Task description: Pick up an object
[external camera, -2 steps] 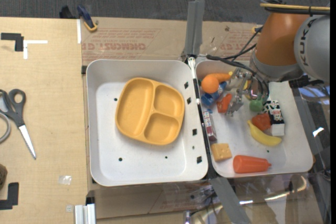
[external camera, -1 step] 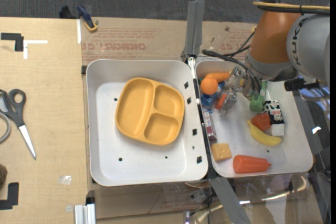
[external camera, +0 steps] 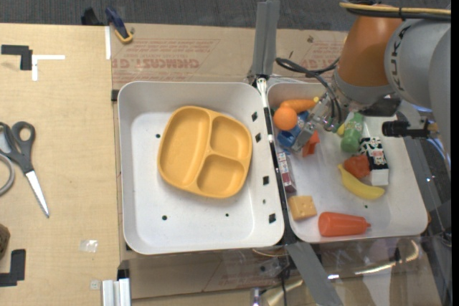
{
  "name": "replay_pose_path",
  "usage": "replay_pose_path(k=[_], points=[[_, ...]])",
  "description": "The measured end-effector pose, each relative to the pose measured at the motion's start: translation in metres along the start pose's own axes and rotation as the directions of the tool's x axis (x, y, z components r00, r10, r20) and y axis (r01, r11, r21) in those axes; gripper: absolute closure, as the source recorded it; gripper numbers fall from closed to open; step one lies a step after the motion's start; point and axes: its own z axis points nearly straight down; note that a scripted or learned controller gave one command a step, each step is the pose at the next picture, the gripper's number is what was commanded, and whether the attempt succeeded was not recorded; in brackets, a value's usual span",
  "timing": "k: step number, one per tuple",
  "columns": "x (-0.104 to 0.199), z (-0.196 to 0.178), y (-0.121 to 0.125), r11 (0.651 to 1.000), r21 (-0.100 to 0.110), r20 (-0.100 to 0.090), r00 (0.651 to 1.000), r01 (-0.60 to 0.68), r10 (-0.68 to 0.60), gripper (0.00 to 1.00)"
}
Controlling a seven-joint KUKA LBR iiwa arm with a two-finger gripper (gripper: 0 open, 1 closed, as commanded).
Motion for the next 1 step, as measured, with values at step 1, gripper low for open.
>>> replay_pose_path(k=[1], points=[[-0.0022,-0.0107,0.0006,1.0,-0.002,0.01,1.0,0.002,-0.002,1.0]])
